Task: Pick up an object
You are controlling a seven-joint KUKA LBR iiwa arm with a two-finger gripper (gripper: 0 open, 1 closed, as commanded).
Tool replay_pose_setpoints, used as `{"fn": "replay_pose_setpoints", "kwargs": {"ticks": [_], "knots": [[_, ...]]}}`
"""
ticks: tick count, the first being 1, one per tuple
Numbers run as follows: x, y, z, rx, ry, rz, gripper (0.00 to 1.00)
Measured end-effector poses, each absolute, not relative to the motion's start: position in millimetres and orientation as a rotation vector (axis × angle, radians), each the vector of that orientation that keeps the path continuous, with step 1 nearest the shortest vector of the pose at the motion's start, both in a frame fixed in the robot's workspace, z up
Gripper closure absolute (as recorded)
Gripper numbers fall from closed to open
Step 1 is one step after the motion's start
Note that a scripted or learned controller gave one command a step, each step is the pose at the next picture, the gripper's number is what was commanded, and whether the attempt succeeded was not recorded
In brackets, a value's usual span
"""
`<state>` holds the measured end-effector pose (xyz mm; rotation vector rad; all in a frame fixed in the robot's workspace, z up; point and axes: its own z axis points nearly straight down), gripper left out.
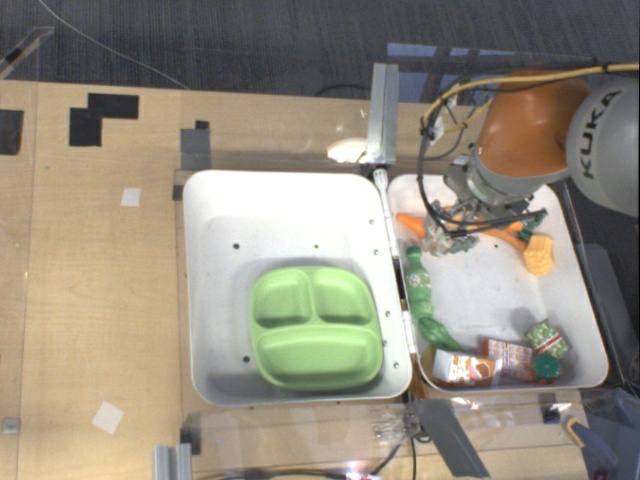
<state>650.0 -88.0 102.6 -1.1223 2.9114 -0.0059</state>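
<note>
My gripper (452, 236) hangs low over the back of the right bin (590, 338), under the arm's orange band (525, 128). An orange carrot-like piece (408, 224) lies just left of it, and another orange piece (514, 234) pokes out on its right. A yellow-orange lumpy object (540, 256) sits further right by the bin's wall. Nothing shows as held.
A green packet (417, 282) and a green strip (436, 330) lie along the right bin's left wall. Small boxes (470, 368) (511, 352) and a green-and-white cube (548, 339) crowd its front. The left bin (215, 218) holds a green divided plate (315, 326).
</note>
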Motion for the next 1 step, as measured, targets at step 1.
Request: {"fn": "replay_pose_setpoints", "kwargs": {"ticks": [1], "knots": [[616.6,-38.4,186.5,-1.553,2.719,-0.004,1.0]]}}
